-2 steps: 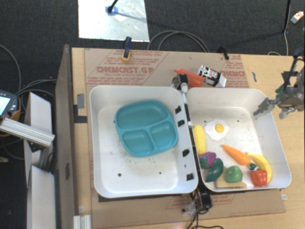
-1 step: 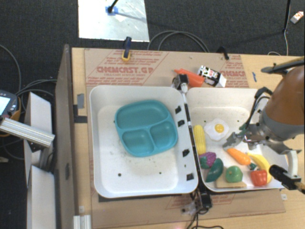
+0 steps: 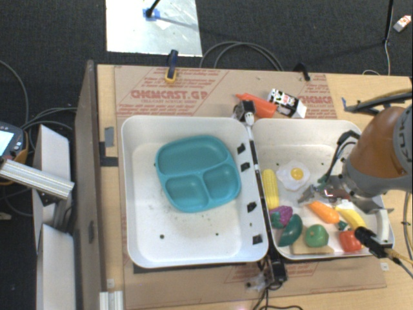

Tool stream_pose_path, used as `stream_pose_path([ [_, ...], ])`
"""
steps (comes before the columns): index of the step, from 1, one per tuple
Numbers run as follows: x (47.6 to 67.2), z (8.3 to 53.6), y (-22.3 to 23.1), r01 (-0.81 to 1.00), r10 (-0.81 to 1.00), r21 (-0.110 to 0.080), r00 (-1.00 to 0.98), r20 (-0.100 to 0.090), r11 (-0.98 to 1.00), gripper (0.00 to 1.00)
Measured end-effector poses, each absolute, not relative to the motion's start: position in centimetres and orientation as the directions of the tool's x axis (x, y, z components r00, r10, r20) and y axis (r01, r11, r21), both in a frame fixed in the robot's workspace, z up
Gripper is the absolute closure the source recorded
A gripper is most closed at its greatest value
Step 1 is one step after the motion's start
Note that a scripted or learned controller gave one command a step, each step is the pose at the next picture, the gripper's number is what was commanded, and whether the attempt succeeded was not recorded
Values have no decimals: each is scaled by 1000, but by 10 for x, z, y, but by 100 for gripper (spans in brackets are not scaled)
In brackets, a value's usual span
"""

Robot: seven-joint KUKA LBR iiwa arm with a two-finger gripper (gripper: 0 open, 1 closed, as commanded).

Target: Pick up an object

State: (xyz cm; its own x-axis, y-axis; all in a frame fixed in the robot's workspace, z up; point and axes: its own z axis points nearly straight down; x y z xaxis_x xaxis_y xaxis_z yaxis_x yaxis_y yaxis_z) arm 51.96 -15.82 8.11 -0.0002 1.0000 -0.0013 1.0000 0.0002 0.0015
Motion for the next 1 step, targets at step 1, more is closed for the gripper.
stream_pose_path([
  [1, 521, 95, -157, 1000, 1000, 4, -1, -1, 1, 100],
])
